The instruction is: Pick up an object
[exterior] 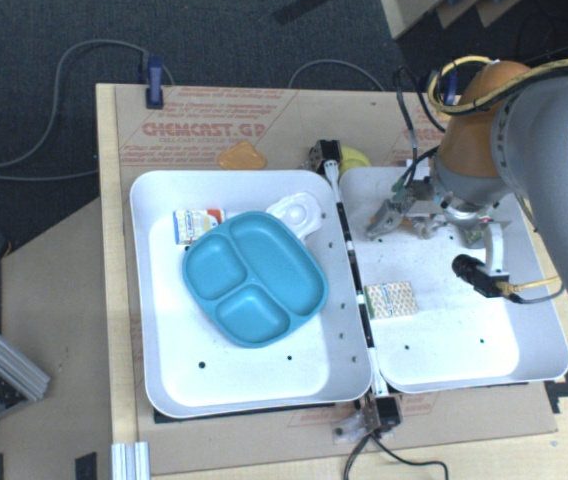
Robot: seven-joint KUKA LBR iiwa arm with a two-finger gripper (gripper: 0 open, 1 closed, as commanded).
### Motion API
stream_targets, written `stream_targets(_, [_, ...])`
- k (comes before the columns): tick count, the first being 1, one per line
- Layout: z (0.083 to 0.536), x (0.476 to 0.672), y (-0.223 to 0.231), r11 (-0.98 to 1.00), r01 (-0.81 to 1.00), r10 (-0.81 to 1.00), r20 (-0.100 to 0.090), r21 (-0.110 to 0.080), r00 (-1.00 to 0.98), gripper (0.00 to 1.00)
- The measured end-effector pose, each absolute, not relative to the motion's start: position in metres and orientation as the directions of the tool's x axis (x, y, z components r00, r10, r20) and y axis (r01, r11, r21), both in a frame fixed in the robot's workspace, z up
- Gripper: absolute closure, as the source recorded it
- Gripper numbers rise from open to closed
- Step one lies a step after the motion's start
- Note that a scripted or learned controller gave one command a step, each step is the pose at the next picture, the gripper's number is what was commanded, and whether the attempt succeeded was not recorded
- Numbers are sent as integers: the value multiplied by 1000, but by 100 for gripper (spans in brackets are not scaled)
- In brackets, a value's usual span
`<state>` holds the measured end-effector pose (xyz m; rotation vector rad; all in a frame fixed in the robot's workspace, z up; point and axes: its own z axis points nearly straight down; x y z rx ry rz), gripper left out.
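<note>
End effector (404,218) over the right bin (524,353); finger state cannot be determined.
Small patterned packet (391,299) lies flat just below the end effector: likely light, thin, pliable; pinch across an edge.

A broad, smooth, pale grey arm segment (564,138) is seen filling the upper right of the frame, its surface rounded like a cylinder. Below its end an orange band (474,133) is wrapped around the wrist, glossy and dome-shaped at the top. A yellow cable (451,68) is looped above the orange band, and thin dark wires are run down its left side. Under the band a grey metal gripper (409,218) is mounted, built of small angular plates and linkages. A black cylindrical fitting (476,273) with a yellowish cable is seen beside it, towards the right centre.
</note>
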<state>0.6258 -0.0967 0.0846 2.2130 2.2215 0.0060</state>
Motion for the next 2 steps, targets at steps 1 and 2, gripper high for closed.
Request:
stream_targets(1, [83, 662, -115, -1, 1000, 1000, 7, -28, 1, 0])
stream_targets(2, [83, 662, -122, -2, 1000, 1000, 7, -26, 2, 0])
